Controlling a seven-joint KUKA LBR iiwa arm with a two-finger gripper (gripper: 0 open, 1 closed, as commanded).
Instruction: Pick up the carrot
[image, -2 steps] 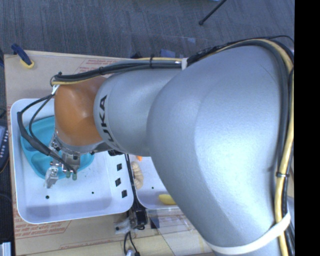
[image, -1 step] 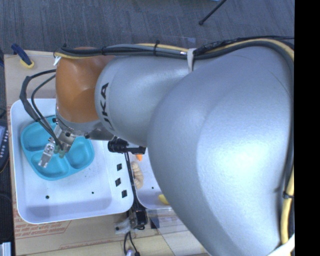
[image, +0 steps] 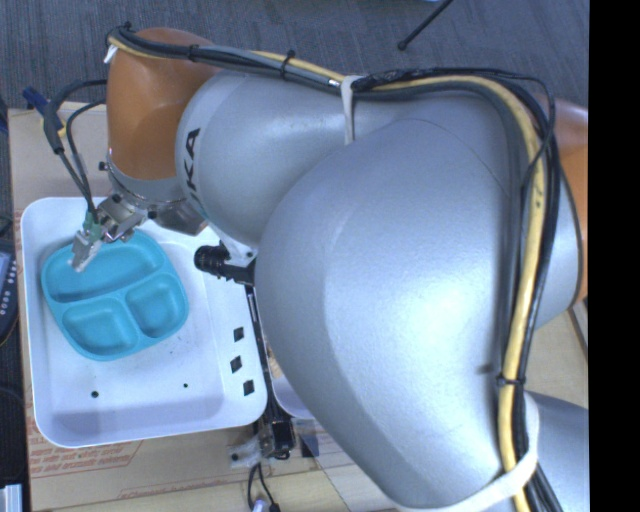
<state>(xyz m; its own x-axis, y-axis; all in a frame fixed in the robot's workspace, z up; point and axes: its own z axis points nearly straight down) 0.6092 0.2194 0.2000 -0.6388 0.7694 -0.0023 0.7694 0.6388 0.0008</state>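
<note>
My gripper hangs low over the far left corner of a blue divided plate in the left white bin. Its tip is at or just above the plate's large far compartment. A small greenish patch shows at the gripper's base. The grey arm with its orange band reaches in from the right and hides the right bin and most of the bench.
The blue plate has three compartments and lies in the far half of the left bin. Bare white bin floor lies in front of the plate. A black cable runs down to the gripper at the left.
</note>
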